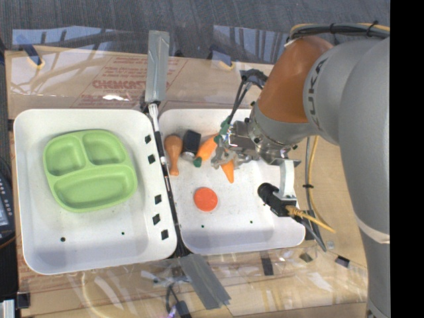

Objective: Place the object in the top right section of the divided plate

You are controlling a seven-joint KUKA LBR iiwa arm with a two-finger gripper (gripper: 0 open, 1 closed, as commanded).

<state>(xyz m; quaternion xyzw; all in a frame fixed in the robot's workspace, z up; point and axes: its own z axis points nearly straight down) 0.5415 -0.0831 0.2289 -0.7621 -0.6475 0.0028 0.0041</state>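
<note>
One orange carrot (228, 171) upright, tip toward the bin's near edge; fingers (224, 156) clenched on it.

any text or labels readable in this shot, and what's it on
"KU", the visible part of dark lettering running down the grey arm below its orange band.
Red print on the cardboard sheet behind the left bin: several lines, too blurred to read reliably.
The green divided plate bears no text.
</note>
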